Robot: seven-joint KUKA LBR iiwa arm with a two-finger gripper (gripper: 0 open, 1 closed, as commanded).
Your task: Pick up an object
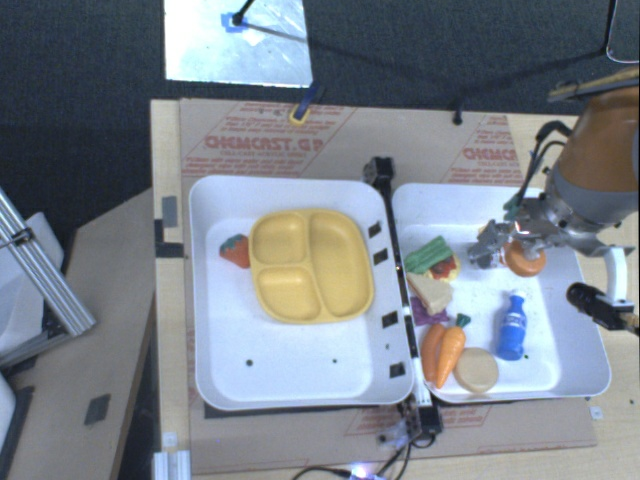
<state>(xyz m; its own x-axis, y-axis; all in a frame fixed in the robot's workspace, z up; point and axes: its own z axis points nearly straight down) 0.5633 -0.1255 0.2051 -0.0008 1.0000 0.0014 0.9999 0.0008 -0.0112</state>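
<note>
Reaching in from the right, the gripper [497, 240] hangs low over the upper part of the right bin [580, 373]; whether it is released or clenched cannot be told. An orange ball [524, 259] lies just beside it, on its right and touching or nearly so, partly under the wrist.

That bin also holds a blue bottle [512, 326] below the ball, a green block [429, 254] near the divider, a sandwich wedge [431, 290] under it, two carrots [442, 349] and a beige round disc [476, 370] at the lower edge.

Next to it, the left bin [300, 373] holds a yellow divided plate [311, 265], with a strawberry [236, 250] touching the plate's left rim.
</note>
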